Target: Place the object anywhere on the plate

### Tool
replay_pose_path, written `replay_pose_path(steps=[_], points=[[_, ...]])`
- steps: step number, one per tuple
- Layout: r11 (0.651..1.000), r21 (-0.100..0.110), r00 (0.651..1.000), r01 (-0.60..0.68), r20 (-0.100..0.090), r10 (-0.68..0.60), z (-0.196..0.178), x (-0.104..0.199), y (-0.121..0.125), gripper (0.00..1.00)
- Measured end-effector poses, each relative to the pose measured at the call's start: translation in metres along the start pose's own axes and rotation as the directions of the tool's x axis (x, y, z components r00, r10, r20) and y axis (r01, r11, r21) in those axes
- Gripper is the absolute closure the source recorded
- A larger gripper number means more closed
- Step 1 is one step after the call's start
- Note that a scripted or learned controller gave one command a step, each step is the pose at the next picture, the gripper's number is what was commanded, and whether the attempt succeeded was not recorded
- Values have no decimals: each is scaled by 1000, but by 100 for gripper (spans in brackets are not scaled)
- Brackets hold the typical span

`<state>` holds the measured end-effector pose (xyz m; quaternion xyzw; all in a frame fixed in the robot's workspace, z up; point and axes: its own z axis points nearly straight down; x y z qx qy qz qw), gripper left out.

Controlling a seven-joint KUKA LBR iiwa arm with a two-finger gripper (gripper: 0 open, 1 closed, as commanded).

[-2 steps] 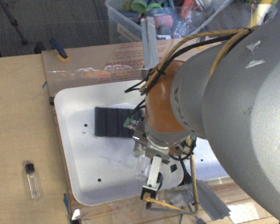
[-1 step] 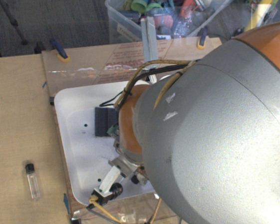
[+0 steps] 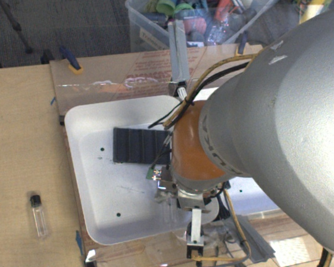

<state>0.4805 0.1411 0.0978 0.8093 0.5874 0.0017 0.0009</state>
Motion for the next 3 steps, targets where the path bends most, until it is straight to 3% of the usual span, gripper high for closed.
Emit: replay_pose_path(steps=[1, 2, 3], points=[[976, -1, 976, 217, -2, -217, 9, 89, 9, 100], [571, 2, 571, 821, -2, -821, -25, 99, 34, 100], [442, 1, 442, 897, -1, -897, -81, 105, 73, 100]])
